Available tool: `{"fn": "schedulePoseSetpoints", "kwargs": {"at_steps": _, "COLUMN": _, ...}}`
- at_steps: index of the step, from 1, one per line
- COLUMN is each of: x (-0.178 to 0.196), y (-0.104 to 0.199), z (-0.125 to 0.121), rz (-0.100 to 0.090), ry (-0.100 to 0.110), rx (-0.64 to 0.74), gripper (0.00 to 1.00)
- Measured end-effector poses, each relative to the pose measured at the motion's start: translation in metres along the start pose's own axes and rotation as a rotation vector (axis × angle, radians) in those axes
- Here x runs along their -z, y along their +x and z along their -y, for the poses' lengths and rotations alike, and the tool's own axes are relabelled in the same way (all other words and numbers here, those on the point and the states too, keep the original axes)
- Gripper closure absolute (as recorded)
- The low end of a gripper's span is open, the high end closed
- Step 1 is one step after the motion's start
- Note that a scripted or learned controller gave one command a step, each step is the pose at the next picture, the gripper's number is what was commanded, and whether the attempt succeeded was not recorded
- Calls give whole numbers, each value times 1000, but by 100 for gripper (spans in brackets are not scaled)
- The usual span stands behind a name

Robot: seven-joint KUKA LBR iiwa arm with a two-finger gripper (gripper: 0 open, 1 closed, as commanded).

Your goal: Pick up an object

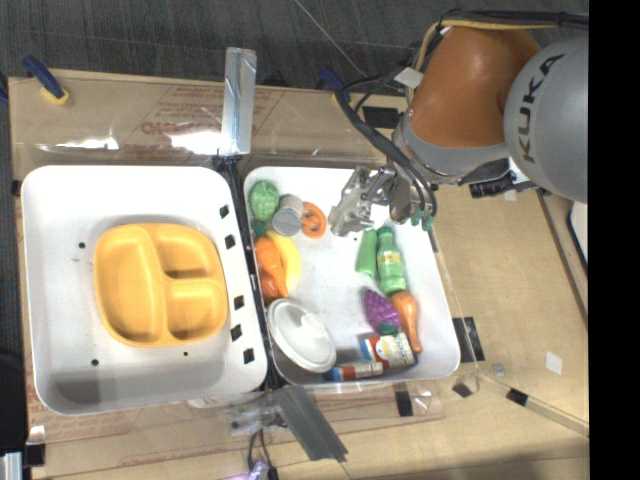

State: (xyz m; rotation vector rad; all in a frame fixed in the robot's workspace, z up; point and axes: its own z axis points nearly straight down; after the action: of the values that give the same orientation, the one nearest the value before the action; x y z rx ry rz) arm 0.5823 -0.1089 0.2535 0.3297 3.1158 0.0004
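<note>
Right bin [330, 183], white, shallow, crowded; left bin [50, 268] holds a yellow divided tray [160, 280]; gripper [358, 208] hangs over the upper middle of the right bin, wrist and orange band at its 1 o'clock; whether the jaws stand apart or together cannot be told, the metal being a blur, and nothing is seen clamped between them; green bottle [380, 253], judged the nearest candidate for the pick, lies just beside the gripper at its 5 o'clock, long axis running roughly 12 to 6, cap toward 12; orange ring [313, 219] lies near at 9 o'clock, with a grey can [288, 215] and green leafy vegetable [264, 199] farther along the same line; yellow banana [288, 258] and orange fruit [268, 261] sit at 7 o'clock against the left wall; purple grapes [379, 310] and carrot [407, 318] lie at 6 o'clock beyond the bottle, carrot touching the right wall side; white lidded bowl [300, 336] occupies the lower left corner; a small labelled jar [390, 349] rests near the lower rim; judgement: the pick turns on a short shift toward 5 o'clock, jaws closing across the bottle's narrow width
</note>
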Motion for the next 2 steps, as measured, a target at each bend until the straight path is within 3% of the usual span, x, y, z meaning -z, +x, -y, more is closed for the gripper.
{"fn": "schedulePoseSetpoints", "kwargs": {"at_steps": 1, "x": 8, "y": 0, "z": 0, "rz": -2, "ry": 1, "rx": 5, "gripper": 100}}
{"fn": "schedulePoseSetpoints", "kwargs": {"at_steps": 2, "x": 51, "y": -72, "z": 21, "rz": -3, "ry": 2, "rx": 170, "gripper": 100}}
